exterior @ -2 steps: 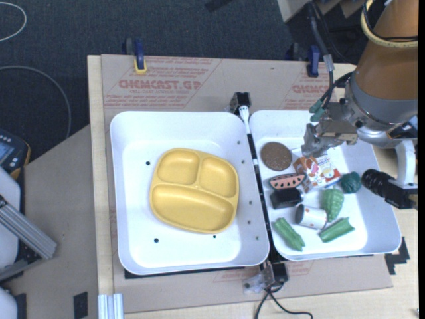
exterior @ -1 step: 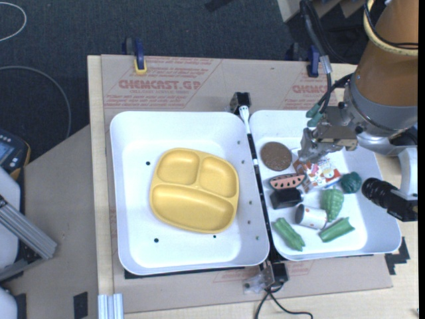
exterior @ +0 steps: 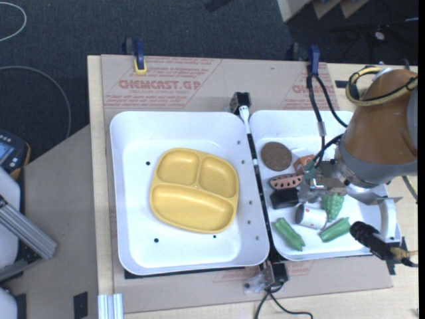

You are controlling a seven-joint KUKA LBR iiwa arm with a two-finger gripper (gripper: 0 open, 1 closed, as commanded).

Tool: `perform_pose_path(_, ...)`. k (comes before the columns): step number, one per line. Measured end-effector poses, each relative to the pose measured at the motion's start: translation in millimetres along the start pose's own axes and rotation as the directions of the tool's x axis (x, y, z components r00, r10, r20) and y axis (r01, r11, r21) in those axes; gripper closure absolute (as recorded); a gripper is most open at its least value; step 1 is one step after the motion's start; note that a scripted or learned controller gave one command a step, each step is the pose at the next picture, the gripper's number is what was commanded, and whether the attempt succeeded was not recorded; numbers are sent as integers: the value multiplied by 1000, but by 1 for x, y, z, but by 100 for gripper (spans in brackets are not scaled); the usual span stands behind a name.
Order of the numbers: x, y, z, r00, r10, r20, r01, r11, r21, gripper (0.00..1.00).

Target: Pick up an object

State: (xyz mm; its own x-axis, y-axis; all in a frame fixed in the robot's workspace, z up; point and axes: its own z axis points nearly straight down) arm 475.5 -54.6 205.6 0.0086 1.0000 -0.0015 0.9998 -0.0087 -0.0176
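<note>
- The arm (exterior: 382, 128) reaches in from three o'clock and hangs over the right bin (exterior: 292, 121).
- The gripper (exterior: 317, 186) sits low among the clutter near that bin's middle; whether it is spread or pressed together, I cannot tell.
- Around it: a brown disc (exterior: 276, 156) at eleven o'clock, a reddish-brown piece (exterior: 285, 181) and a black block (exterior: 284, 197) at nine o'clock, a white cylinder (exterior: 309, 215) at six o'clock.
- Green pieces lie at the bin's six o'clock side: one (exterior: 289, 234) toward seven, another (exterior: 334, 230) toward five, a third (exterior: 334, 205) just beside the gripper.
- The left bin (exterior: 126, 178) bears a yellow divided plate (exterior: 194, 189) at its middle.
</note>
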Motion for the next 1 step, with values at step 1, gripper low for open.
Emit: perform_pose_path(1,4,4,-19,1000,-7,-1,7,1000,-21,100)
